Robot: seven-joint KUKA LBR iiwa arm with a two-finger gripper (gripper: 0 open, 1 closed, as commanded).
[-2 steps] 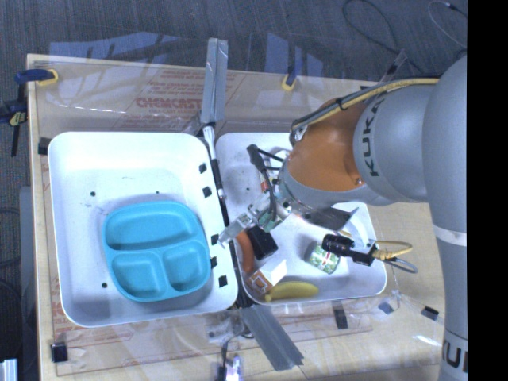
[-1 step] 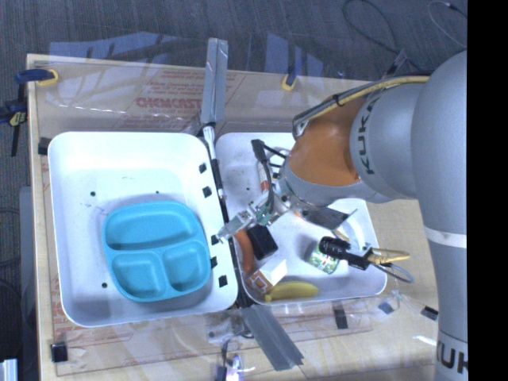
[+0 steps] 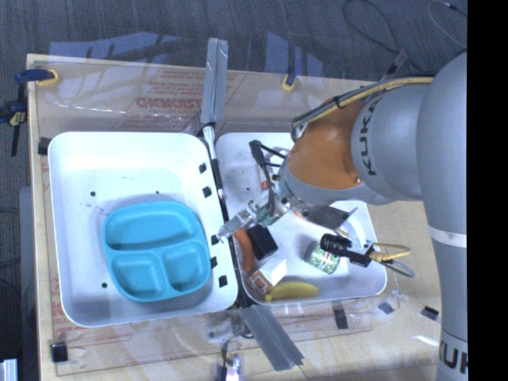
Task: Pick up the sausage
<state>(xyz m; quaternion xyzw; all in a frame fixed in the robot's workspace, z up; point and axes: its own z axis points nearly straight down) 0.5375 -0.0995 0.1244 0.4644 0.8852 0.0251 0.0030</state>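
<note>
The sausage (image 3: 247, 252) is a short reddish-brown piece lying against the left wall of the right bin (image 3: 238, 161), near its front. My gripper (image 3: 244, 232) is lowered right over the sausage's upper end, and its black body covers part of the sausage. The view does not show whether anything is gripped. The grey arm with its orange band reaches in from the right across the right bin.
Near the sausage, the right bin holds a small white box (image 3: 271, 274), a banana (image 3: 293, 290), a green can (image 3: 324, 259) and a black-handled tool (image 3: 347, 249). A blue compartment plate (image 3: 156, 249) lies in the left bin (image 3: 71, 165).
</note>
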